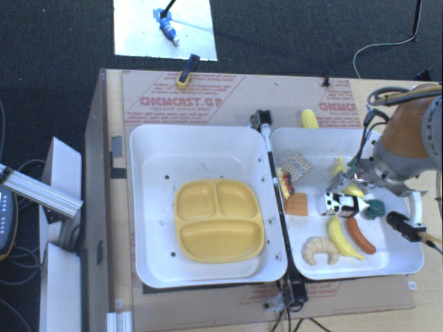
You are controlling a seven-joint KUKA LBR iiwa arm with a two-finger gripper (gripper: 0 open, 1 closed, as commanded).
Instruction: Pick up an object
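- Camera view: red "CHEMCAST GP" lettering (pixel 181 103) runs across the board behind the bins.
- The gripper (pixel 348 183) is low in the right bin (pixel 412 258), over a black-and-white toy (pixel 340 203); whether it is wide or narrow, I cannot tell.
- Banana (pixel 341 236), sausage (pixel 361 234) and croissant (pixel 320 250) lie near that bin's front.

You can read red print on the clear protective sheet (pixel 208 99) that covers the bench under the two bins: the word "CHEMCAST" followed by "GP" stands above the left bin (pixel 149 185), running along the sheet's upper part, with smaller red lines beneath it that are too fine to make out. The same red print repeats at the upper right, partly cut by the arm, and upside down along the lower edge, unreadable there.
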